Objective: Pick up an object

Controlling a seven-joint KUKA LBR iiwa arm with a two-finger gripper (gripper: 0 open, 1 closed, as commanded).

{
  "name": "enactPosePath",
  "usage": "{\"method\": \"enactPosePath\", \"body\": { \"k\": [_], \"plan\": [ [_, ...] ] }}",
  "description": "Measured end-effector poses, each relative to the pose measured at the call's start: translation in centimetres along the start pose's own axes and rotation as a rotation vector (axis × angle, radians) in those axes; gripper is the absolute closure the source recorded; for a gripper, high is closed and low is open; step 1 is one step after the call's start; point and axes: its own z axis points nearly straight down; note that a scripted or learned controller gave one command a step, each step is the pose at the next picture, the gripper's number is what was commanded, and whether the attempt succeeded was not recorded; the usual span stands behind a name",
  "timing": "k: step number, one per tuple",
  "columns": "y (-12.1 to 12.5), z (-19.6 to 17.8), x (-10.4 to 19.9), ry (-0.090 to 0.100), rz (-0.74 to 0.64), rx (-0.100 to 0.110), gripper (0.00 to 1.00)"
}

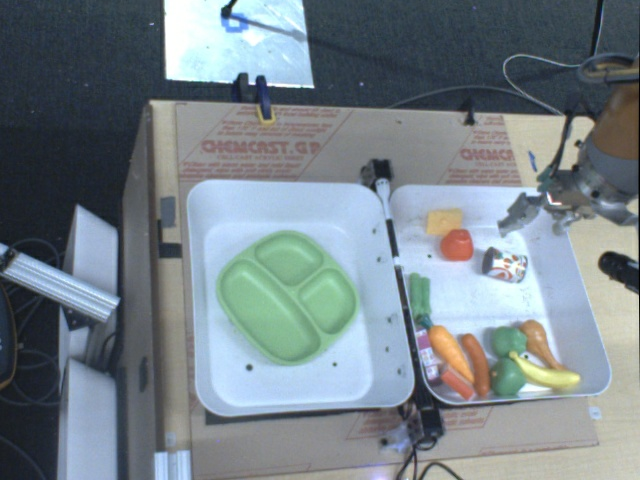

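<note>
Green divided plate (pixel 287 296) in L bin (pixel 215 208); blue clamp (pixel 263 98) at bench rear.

A divided plate (pixel 287 295) lies in the left bin (pixel 220 218) — the right bin (pixel 585 308) holds toy food (pixel 500 358), mostly near its front.

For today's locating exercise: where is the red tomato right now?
The red tomato lies in the right bin, toward its far end, just below the yellow block and left of the small can.
</note>
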Motion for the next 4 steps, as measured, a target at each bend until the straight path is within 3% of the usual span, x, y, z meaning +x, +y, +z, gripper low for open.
{"method": "enactPosePath", "body": {
  "k": [1,2,3,4],
  "plan": [
    [-0.6,9.5,4.1,-0.009,0.001,-0.022,0.0],
    [6.0,12.0,2.1,0.0,-0.001,0.0,0.0],
    [-0.7,12.0,3.1,0.0,0.002,0.001,0.0],
    [-0.6,10.9,3.1,-0.001,0.001,-0.003,1.0]
  ]
}}
